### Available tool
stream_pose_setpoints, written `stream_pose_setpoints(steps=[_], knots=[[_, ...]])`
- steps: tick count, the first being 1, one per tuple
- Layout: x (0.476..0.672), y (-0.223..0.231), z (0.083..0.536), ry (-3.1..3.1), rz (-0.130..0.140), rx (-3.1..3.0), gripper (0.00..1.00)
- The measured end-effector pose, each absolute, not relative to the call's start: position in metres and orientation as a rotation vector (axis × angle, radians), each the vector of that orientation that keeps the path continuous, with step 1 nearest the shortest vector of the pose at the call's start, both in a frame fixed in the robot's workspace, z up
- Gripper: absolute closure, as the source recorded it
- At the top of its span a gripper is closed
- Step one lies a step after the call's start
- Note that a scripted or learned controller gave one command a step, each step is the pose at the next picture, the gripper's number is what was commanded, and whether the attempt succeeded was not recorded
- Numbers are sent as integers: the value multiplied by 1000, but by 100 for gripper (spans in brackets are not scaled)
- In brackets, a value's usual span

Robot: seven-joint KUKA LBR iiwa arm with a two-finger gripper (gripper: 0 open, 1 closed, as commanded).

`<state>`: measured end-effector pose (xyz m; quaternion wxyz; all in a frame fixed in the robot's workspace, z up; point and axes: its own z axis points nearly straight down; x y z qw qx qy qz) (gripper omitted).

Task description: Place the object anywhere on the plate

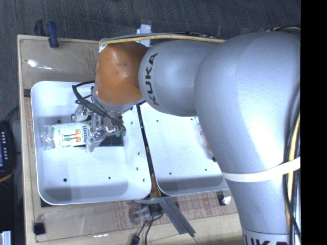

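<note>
1. Two bins [82, 188] lay before you; the bottle [64, 136] lay on its side in the left one.
2. The gripper [94, 137] was touching its right end.
3. You could not tell its jaw state.

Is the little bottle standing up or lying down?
Lying down. The clear plastic bottle with the white label rests lengthwise on the left white bin's floor.

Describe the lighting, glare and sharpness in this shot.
Camera view: even overhead light; soft shadow along the left bin's near wall; glare on the clear bottle blurs its outline; bright sheen on the grey arm; the gripper area is cluttered and slightly soft.
</note>
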<state>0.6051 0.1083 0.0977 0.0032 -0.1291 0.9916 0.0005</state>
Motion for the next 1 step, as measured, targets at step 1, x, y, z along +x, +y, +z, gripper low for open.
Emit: stream_pose_setpoints(steps=[1], knots=[[605, 108, 98, 3109, 2, -403, 0]])
